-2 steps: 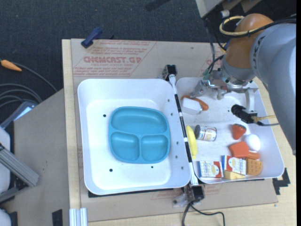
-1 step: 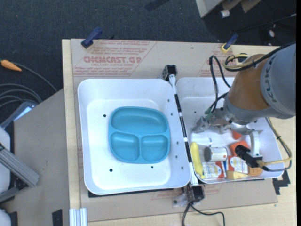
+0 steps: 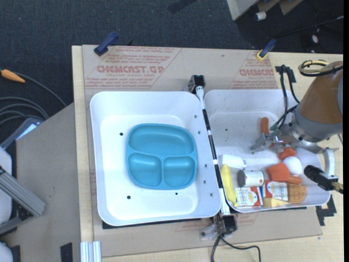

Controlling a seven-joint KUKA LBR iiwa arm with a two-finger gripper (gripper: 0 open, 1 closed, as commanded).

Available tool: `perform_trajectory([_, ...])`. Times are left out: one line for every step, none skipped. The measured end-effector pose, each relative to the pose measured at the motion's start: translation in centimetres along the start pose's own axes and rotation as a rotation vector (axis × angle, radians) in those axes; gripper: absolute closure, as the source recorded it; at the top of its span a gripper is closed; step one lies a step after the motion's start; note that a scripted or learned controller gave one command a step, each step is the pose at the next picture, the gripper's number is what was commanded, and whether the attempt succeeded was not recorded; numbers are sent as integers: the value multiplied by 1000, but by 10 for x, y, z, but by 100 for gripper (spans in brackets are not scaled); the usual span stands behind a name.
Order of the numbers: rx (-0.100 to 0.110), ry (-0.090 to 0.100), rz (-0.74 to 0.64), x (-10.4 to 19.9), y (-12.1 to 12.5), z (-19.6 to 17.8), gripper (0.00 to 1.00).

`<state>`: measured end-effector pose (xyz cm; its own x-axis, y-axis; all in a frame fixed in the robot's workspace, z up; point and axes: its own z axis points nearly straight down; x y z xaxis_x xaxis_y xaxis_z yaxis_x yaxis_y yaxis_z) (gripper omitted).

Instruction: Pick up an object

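Observation:
The right bin (image 3: 240,105) holds a cluster of toy foods along its near side: a yellow banana (image 3: 226,182), a white block (image 3: 233,161), a small can (image 3: 252,178), an orange piece (image 3: 278,172), a white egg (image 3: 293,165), a labelled bottle (image 3: 276,190) and a waffle (image 3: 295,193). A small orange sausage-like piece (image 3: 264,125) lies alone further back. My gripper (image 3: 263,142) hangs low over the bin's middle, just in front of that piece and behind the cluster. Nothing shows in its grasp.
The left bin (image 3: 109,113) holds a blue divided plate (image 3: 161,156). A black rail (image 3: 208,132) marks the seam between the bins. The grey arm with its orange band (image 3: 323,100) covers the right bin's far right side, with cables (image 3: 286,89) beside it.

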<state>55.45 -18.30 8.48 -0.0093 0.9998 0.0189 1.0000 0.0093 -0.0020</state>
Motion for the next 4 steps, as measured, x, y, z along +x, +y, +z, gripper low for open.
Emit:
perform_trajectory([-3,-19,8,-3,101,-1,0])
perform_trajectory([-5,-21,7,-3,102,-11,100])
perform_trajectory([-3,-18,8,79,60,-108,100])
perform_trajectory([-1,-18,8,154,28,-155,100])
